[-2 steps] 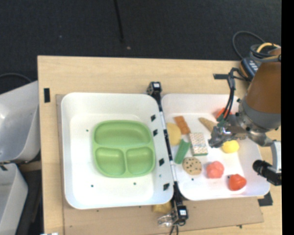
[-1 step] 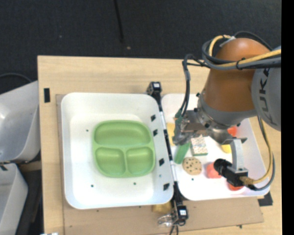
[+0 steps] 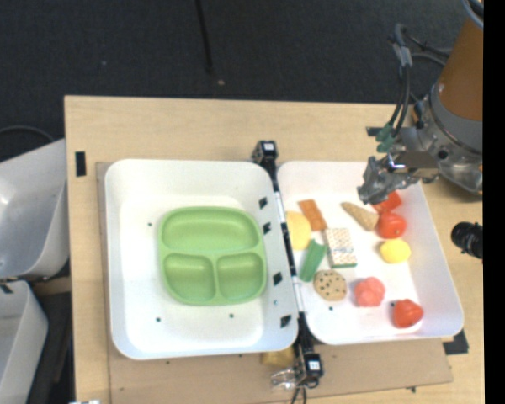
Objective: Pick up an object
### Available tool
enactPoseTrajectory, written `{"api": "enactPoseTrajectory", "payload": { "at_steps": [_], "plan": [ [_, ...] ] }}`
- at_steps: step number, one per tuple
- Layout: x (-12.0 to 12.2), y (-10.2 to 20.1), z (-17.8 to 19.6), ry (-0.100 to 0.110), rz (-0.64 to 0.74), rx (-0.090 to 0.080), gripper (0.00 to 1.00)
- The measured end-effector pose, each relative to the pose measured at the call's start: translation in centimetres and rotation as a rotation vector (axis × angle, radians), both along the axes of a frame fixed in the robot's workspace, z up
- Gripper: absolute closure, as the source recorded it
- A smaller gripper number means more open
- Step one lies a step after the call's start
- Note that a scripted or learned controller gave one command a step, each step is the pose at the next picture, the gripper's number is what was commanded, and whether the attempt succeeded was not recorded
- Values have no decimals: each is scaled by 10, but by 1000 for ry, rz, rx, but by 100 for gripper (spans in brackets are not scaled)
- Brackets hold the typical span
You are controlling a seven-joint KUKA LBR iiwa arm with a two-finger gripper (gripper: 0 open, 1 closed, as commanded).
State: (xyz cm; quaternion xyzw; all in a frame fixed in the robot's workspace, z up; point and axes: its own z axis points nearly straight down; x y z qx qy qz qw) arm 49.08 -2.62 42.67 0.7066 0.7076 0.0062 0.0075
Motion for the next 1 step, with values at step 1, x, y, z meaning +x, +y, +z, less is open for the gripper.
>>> {"api": "enactPoseTrajectory", "payload": {
  "at_steps": [1],
  "plan": [
    [-1,89,-39,21,9,3,100]
  ]
}}
